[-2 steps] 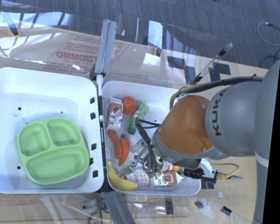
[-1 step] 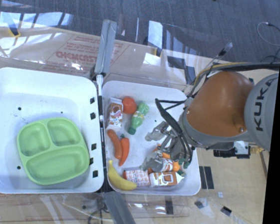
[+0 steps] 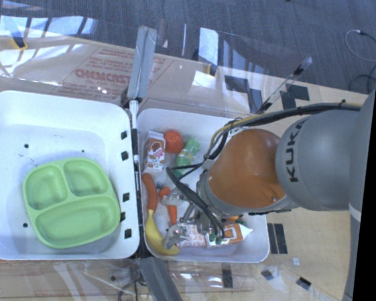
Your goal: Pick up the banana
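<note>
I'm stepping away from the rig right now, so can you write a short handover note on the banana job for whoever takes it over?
Gripper: low in the right bin, near its front, among the items there; whether it grips anything cannot be told.
Banana: lying in the right bin's front left corner, just left of the gripper, beside a carton and below a carrot.
Left bin: holds a green divided tray.
Done: arm is down at the banana's end of the bin.
Left: the banana is not visibly grasped or raised, so the pick remains.

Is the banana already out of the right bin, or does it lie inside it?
Inside: the banana lies on the right bin's floor at its near-left corner.
</note>
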Robot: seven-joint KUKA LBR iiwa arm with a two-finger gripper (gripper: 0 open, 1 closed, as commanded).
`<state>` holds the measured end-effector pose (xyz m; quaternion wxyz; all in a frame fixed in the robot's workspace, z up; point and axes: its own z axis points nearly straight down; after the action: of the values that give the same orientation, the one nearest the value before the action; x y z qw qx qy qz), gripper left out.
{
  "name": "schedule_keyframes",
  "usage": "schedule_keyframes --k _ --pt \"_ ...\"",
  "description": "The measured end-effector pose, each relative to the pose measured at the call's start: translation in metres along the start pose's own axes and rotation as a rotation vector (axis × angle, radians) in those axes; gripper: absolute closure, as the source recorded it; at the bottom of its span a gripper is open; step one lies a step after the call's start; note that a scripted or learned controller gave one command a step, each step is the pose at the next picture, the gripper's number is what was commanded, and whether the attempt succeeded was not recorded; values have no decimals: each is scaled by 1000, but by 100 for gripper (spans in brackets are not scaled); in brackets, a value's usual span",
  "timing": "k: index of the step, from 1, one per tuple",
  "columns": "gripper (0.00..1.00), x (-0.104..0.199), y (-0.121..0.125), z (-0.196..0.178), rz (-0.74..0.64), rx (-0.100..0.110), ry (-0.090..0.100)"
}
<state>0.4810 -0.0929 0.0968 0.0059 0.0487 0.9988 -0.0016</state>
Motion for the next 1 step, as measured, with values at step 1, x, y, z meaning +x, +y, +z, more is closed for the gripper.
schedule_keyframes --k 1 --pt "0 -75 34 -93 133 -1 14"
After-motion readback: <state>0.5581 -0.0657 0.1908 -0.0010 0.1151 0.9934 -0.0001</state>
